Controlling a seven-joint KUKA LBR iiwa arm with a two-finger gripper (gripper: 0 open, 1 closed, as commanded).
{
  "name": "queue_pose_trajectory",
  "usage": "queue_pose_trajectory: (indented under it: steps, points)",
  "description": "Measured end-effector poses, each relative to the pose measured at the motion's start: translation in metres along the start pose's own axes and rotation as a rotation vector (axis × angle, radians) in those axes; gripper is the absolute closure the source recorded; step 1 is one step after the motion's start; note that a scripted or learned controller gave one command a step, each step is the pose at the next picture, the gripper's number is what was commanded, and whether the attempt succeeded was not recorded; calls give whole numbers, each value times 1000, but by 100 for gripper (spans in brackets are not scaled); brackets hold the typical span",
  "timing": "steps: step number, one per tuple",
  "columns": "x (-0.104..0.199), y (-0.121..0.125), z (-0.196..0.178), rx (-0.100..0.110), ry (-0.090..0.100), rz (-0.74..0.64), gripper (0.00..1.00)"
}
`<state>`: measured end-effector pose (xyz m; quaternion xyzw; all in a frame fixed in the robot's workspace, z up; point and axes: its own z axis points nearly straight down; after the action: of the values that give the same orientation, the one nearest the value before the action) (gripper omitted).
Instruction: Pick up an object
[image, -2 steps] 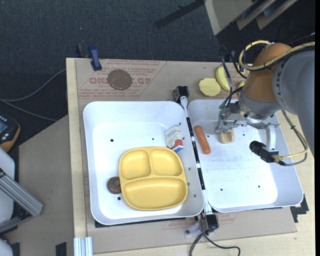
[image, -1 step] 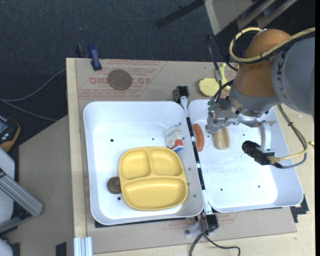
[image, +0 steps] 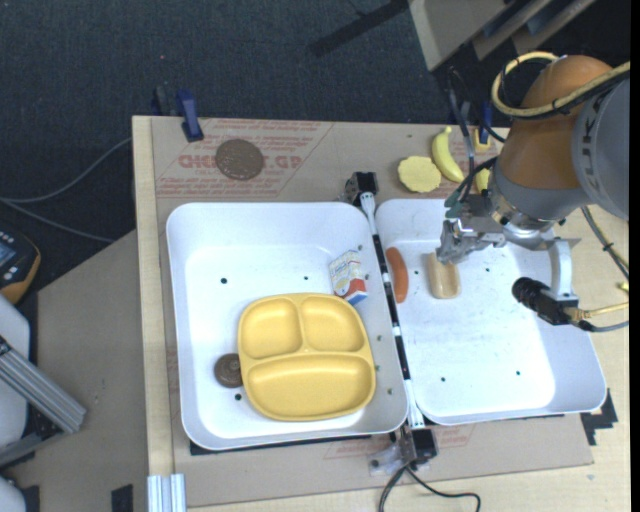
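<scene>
Looking at the gripper (image: 455, 245), you cannot tell how far it is parted or whether it grips anything; it hangs low over the right bin (image: 500, 390), directly above a tan bread-like piece (image: 443, 281) lying on the bin floor. Just left of that piece, against the bin's wall, lies a hot dog (image: 398, 273). Beyond the divider, the left bin (image: 200, 300) holds a small carton (image: 348, 275), a yellow divided plate (image: 303, 355) and a brown cookie (image: 228, 371). Behind the gripper, outside the bins, you see a banana (image: 446, 157) and a yellow slice (image: 419, 174).
</scene>
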<state>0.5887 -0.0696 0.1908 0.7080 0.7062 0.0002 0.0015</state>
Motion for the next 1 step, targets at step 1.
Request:
queue_pose_trajectory:
  steps: [1]
  points:
    - [-39,-7,91,12,2,2,100]
